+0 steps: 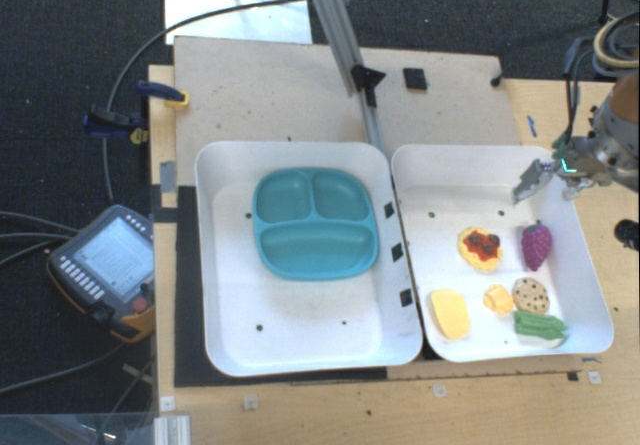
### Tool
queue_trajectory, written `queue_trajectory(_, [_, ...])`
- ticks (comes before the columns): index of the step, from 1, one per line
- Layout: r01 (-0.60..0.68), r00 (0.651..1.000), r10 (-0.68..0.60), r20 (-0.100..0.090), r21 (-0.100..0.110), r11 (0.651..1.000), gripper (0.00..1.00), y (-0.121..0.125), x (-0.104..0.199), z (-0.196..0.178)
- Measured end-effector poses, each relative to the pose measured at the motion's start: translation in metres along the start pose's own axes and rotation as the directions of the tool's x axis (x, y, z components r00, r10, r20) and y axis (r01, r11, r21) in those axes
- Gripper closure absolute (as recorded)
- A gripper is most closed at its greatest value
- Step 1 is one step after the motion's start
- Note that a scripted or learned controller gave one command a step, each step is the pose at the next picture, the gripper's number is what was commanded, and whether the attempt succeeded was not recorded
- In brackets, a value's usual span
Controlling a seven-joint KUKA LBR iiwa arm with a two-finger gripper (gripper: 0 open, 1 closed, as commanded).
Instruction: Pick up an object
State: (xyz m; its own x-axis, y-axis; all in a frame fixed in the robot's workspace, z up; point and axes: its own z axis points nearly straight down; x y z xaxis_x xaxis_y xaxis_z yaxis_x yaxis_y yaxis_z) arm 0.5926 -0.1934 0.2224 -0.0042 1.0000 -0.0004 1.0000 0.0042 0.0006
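Note:
The right bin holds several toy foods: a round pizza-like piece with red topping, a purple grape bunch, a yellow wedge, a small orange piece, a speckled cookie and a green pod. My gripper hangs over the right bin's far right corner, above and behind the grapes. One grey finger points down-left, and nothing shows between the fingers.
The left bin carries a teal divided plate. A grey pole slants across the back board. A teach pendant and cables lie off the bench's left side.

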Motion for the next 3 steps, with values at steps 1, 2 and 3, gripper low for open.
queue_trajectory(1, [0.000, 1.000, 0.000, 0.000, -0.001, 1.000, 0.00, 0.000, 0.000, -0.001])
queue_trajectory(2, [-0.003, 1.000, 0.003, -0.001, 0.002, 1.000, 0.00, -0.009, 0.000, 0.056])
queue_trajectory(3, [-0.003, 1.000, 0.003, -0.001, 0.001, 1.000, 0.00, -0.005, 0.001, 0.098])
